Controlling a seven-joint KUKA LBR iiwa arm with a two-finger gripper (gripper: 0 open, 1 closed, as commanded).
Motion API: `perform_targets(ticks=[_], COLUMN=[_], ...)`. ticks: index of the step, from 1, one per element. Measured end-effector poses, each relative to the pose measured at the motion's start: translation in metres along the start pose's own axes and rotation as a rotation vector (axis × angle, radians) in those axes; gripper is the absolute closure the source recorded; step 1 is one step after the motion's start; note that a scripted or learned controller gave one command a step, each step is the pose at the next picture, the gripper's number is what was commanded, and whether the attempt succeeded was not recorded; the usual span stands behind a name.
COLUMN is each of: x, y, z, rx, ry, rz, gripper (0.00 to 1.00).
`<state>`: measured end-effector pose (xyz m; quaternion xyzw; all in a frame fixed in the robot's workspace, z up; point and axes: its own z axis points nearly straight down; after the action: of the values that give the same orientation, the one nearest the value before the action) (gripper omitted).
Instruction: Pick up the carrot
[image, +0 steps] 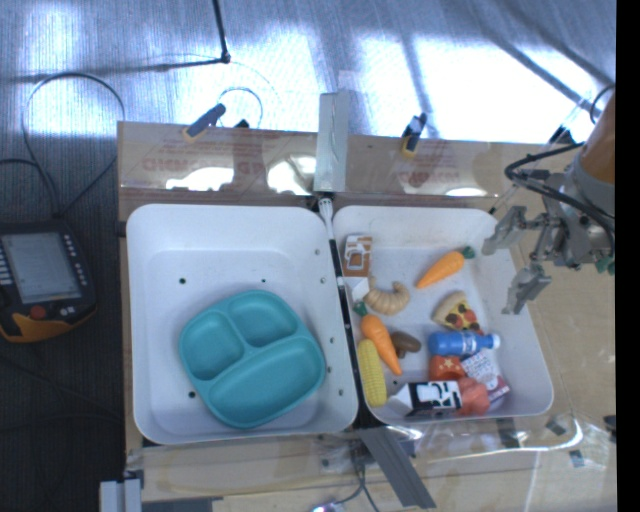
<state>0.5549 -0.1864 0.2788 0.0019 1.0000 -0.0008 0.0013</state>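
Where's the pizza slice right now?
The pizza slice lies in the right bin, toward its right side, just above the blue bottle and below the upper carrot.

Arm (606, 140) is showing at the right edge w/ an orange section, rounded, cut off by the frame. Below it the wrist is looking grey/silver, boxy, w/ a small teal-green bit on its right side. Black cables (545, 170) are looping off the wrist toward the left, thin, a couple of strands bundled. Gripper (515, 262) is showing two grey metal fingers (523, 288), each built from flat linked segments w/ visible joints, lighter at the tips. Finish is looking matte, no readable markings. Screws too small to tell.
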Motion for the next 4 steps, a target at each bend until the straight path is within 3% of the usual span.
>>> perform_targets(ticks=[1,2,3,4], x=[-0.016,-0.062,-0.066,0.018], y=[0.075,0.029,0.030,0.131], z=[0.139,0.188,0.176,0.093], rx=[-0.005,-0.001,0.003,-0.002], ry=[0.013,-0.009,-0.020,-0.003], rz=[0.022,0.151,0.148,-0.101], gripper=[0.00,0.00,1.00,1.00])
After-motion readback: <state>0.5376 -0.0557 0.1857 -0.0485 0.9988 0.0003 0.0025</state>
